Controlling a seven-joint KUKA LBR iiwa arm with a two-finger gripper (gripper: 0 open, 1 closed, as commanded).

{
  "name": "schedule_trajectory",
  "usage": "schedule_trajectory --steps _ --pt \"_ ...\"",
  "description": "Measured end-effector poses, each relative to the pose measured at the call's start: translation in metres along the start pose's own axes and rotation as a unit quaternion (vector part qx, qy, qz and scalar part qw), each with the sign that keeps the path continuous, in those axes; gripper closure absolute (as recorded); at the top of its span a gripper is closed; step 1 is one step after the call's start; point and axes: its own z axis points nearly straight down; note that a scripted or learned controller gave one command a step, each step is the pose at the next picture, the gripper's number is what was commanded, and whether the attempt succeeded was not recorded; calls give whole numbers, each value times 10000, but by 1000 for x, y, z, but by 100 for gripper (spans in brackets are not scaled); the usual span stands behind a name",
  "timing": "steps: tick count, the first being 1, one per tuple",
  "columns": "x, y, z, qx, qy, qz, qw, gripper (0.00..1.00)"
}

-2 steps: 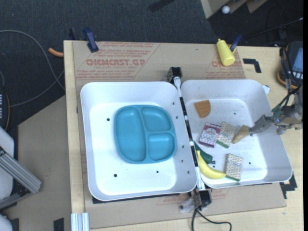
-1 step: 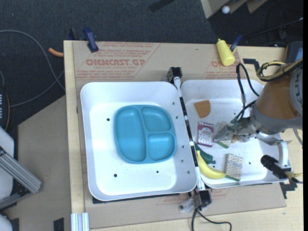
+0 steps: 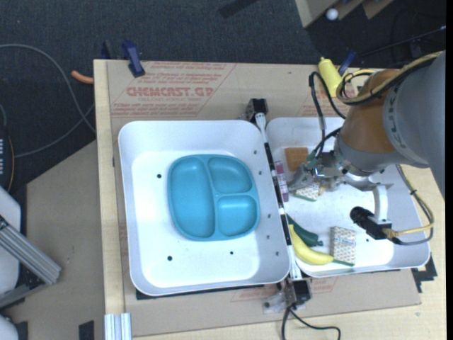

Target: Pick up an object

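Right shallow white plastic bin point(image 3: 403, 257): grey arm's hand point(image 3: 316, 178) lowered at its 9 o'clock over a small patterned packet point(image 3: 306, 192), likely the pick target, finger state indiscernible; curved yellow banana point(image 3: 310, 252) at 6 o'clock, untouched.

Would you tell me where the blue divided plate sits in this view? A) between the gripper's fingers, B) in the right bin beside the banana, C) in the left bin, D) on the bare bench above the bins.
C: the blue divided plate lies flat inside the left bin, while the banana lies in the right bin.
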Motion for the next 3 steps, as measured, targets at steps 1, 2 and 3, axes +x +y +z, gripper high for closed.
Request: schedule_trajectory --steps 1,2,3 --pt "0 2 -12 -31 -1 -4 10000 100" --pt "88 -1 -100 8 11 -2 10000 100" --pt "133 -22 -117 25 12 -2 10000 100"
